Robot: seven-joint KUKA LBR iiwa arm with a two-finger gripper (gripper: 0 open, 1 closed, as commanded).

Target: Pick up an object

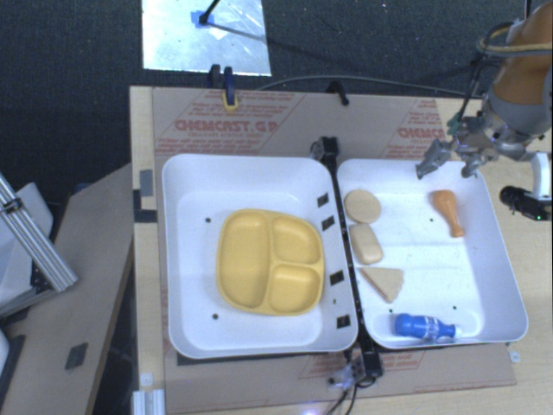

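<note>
On your left, the left bin [177, 232] holds a yellow plate [270, 261] at its centre, with bare white floor all round it up to the rim. Cross the black divider [341, 258] and the right bin [497, 266] opens. A round cookie [362, 206], an oblong bread [366, 243] and a wedge [384, 282] run down its left edge, close to the divider. A blue bottle [423, 326] lies at the bottom rim. The middle floor is open. The drumstick [448, 209] lies at upper right, alone. Just above it, over the top rim, you see the gripper [449, 164] spread apart, pinching nothing.
</note>
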